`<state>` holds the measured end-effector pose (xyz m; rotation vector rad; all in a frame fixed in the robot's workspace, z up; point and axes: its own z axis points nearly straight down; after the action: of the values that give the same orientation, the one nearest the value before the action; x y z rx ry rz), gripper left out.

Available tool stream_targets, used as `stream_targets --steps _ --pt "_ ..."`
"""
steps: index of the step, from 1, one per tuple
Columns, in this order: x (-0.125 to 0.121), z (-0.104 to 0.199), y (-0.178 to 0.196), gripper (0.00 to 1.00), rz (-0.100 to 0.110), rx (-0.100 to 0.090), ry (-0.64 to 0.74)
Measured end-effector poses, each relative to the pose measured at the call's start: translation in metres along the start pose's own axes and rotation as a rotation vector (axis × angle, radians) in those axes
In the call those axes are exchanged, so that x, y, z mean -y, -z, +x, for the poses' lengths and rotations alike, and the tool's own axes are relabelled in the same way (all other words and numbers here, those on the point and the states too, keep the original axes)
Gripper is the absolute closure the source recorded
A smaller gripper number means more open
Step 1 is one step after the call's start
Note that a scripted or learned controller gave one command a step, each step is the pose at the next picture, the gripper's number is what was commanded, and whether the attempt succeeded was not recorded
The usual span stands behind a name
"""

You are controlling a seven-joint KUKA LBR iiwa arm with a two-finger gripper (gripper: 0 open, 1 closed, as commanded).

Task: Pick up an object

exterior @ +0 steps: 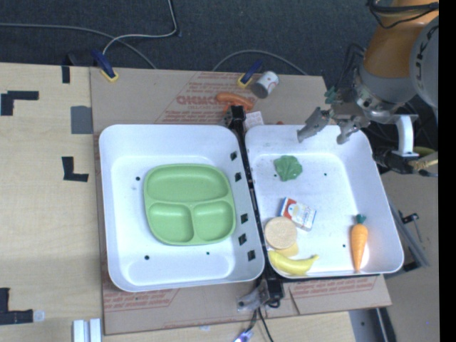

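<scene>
My gripper (329, 132) hangs over the far edge of the right bin (370, 184), its two fingers spread apart with nothing between them. Below it in the bin lies a green broccoli piece (288, 167). Nearer the front sit a small red and white carton (296, 213), a round tan biscuit (281, 234), a yellow banana (292, 263) and, at the right, an orange carrot (359, 243).
The left bin (121, 191) holds a green divided plate (189, 203). Black clips run along the seam between the bins. Behind the bins on the cardboard lie an orange item (235, 99) and a grey cylinder (265, 83). Cables trail across the back.
</scene>
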<state>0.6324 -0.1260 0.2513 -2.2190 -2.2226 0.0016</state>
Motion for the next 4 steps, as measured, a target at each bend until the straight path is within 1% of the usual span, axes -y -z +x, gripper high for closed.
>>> stream_targets --steps 1,2,3,4 --pt "-0.029 -0.005 -0.075 0.0 0.002 0.0 0.0" --pt "-0.018 0.016 -0.164 0.0 -0.005 0.002 0.0" --pt "-0.019 0.016 -0.154 1.0 -0.007 0.003 0.001" --pt "-0.019 0.016 -0.154 0.0 -0.006 0.002 0.001"
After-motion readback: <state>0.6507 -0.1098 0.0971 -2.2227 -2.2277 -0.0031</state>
